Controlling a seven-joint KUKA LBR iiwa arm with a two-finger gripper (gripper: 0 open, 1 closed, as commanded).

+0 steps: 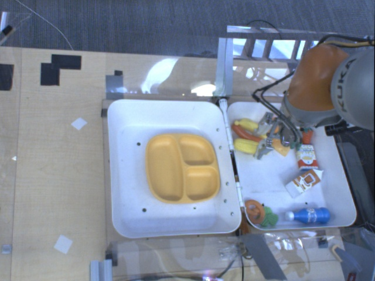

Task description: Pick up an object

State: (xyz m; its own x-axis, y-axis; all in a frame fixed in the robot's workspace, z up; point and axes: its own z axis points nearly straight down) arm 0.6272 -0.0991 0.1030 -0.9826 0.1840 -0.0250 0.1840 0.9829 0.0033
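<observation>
While the claw [266,148] hangs apparently part-open and empty, the yellow corn [248,146] lies just beside it.

The right white bin's [343,180] centre floor lies open; yellow and red toys [246,134] crowd its upper left, a blue bottle [310,216] blocks the lower edge, cartons [305,168] line the right.
</observation>
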